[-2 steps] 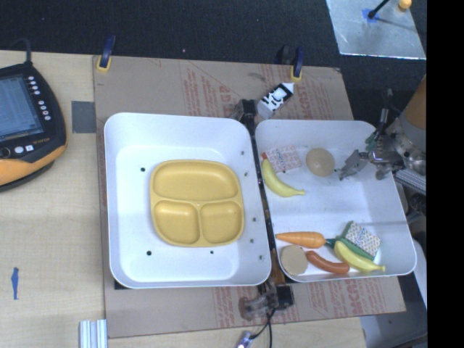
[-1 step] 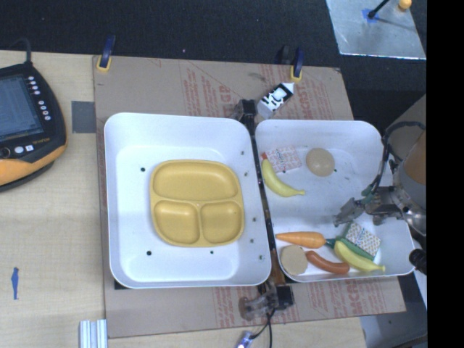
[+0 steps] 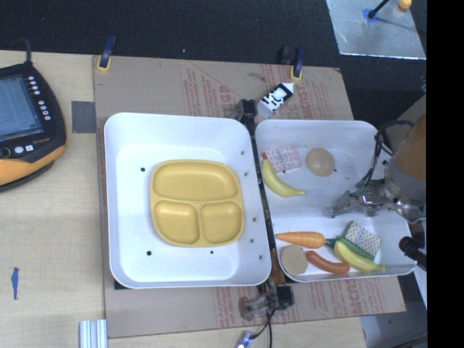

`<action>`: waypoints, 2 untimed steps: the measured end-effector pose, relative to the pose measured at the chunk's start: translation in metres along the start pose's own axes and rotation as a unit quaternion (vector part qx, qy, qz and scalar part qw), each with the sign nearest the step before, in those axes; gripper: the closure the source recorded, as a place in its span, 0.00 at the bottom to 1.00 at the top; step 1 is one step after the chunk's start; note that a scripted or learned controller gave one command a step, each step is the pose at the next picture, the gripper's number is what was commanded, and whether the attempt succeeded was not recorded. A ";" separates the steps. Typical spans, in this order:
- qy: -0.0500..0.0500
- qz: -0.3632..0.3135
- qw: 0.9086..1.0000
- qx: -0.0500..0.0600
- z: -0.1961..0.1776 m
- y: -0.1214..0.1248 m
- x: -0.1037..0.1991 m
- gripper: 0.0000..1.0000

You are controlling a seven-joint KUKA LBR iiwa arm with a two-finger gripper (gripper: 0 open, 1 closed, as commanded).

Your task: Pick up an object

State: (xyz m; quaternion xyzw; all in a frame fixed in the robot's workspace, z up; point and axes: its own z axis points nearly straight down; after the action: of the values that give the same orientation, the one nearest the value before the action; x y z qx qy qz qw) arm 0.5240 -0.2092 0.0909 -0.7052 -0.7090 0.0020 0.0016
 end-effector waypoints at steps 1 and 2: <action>0.001 -0.002 1.000 0.000 -0.001 0.013 0.090 0.00; 0.000 0.001 1.000 -0.001 -0.002 -0.040 0.048 0.00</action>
State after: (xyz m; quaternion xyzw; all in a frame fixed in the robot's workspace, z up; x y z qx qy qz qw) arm 0.4835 -0.1613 0.0929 -0.7058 -0.7084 0.0013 0.0012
